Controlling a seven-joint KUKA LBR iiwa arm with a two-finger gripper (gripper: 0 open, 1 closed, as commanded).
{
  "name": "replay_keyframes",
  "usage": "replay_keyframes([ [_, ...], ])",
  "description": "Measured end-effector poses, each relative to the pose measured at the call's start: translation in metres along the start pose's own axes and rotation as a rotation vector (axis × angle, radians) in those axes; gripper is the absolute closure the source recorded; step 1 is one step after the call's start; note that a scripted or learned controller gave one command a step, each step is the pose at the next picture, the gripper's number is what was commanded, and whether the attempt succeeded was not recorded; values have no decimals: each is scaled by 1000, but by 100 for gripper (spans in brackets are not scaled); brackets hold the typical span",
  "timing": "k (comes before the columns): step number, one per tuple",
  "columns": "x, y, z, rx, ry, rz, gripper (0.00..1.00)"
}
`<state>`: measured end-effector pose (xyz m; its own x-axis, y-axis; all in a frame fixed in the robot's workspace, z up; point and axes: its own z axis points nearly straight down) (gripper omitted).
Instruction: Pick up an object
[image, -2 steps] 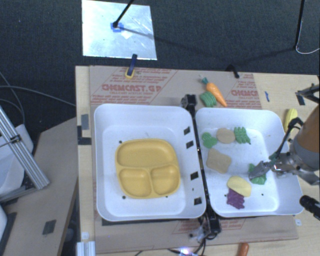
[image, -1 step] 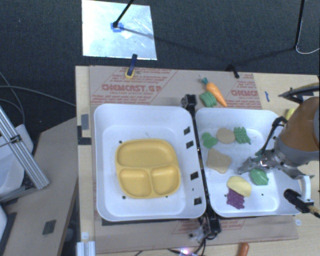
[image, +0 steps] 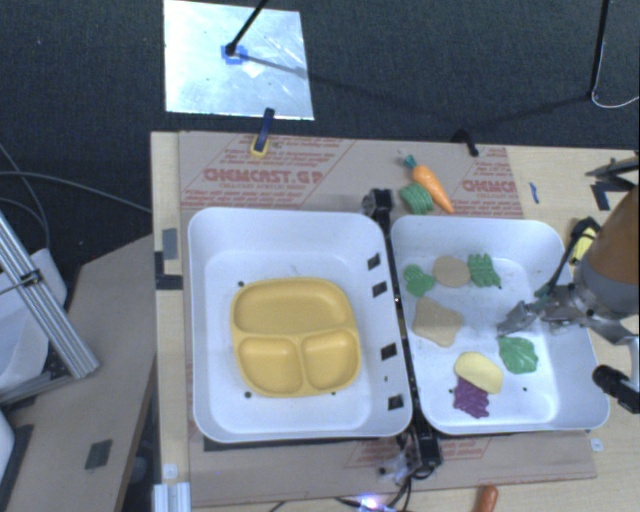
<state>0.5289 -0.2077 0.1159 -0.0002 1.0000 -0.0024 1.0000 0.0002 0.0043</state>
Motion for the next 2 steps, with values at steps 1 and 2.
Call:
replay_keyframes([
  [1,20,-45,24,7,5,0,0],
  [2,0,-42,-7,0,0,0,0],
])
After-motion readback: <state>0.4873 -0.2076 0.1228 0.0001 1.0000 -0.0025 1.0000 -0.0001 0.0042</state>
